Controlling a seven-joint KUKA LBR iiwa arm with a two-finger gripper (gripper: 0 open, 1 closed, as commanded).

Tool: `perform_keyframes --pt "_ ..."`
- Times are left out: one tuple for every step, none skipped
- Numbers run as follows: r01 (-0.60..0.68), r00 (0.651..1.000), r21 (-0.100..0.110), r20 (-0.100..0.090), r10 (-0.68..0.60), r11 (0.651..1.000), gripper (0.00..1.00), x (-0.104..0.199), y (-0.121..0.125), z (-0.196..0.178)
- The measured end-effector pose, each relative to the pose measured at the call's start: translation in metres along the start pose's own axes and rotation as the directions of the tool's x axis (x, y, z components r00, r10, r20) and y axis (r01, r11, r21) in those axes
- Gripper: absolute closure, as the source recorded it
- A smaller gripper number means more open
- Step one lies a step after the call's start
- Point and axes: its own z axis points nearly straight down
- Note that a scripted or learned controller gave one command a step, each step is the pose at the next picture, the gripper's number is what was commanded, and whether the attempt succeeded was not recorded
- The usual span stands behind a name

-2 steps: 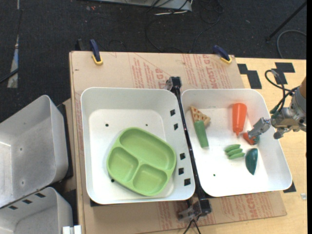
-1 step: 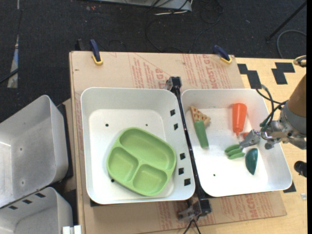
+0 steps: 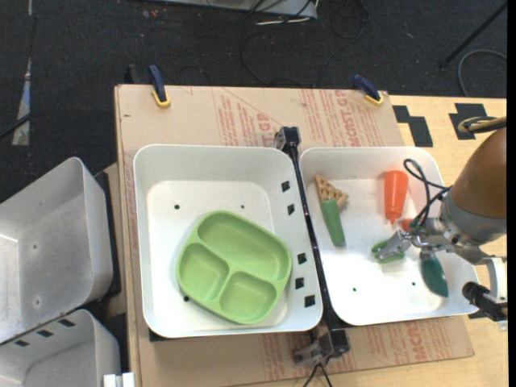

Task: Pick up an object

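Reaching in from the right edge of the worktop (image 3: 242, 107), the grey arm (image 3: 484, 188) bends over the right bin (image 3: 363, 309), and its pincer (image 3: 413, 239) sits low near that bin's middle right. Whether the pincer is open or closed cannot be told; its metal parts blur together at this angle. A small green object (image 3: 390, 250) lies just at its tip, touching or nearly touching it, but it cannot be made out as being gripped.

Close by, a dark teal object (image 3: 434, 274) lies near the bin's front right corner, partly under the arm's wrist. An orange carrot-shaped piece (image 3: 395, 193) lies toward the bin's back edge, just behind the pincer. Nearer the left wall of the same bin, a long green piece (image 3: 333, 221) lies with a tan, crosshatched wedge (image 3: 329, 190) touching its far end. The front left part of this bin's floor is bare white, giving open room there.

The left bin (image 3: 153, 216) holds a pale green divided plate (image 3: 233, 266), set toward its front edge and tilted slightly off square; bare floor shows behind it toward the back wall. The two bins meet along a dark central divider (image 3: 305, 216).

The arm's bulk hides the right bin's right wall, and a black cable (image 3: 423, 180) loops across the view there. The shapes of the small green and teal objects are hard to make out.
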Motion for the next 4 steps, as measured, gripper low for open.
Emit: perform_keyframes --pt "-0.001 1.000 -0.004 0.002 0.001 1.000 1.00 -0.001 0.001 -0.013" --pt "0.003 1.000 -0.010 0.005 -0.003 1.000 1.00 -0.006 0.003 -0.075" --pt "0.004 1.000 -0.009 0.005 -0.003 1.000 1.00 -0.006 0.004 -0.114" --pt "0.008 1.000 -0.005 0.000 -0.008 1.000 1.00 0.053 0.009 -0.123"
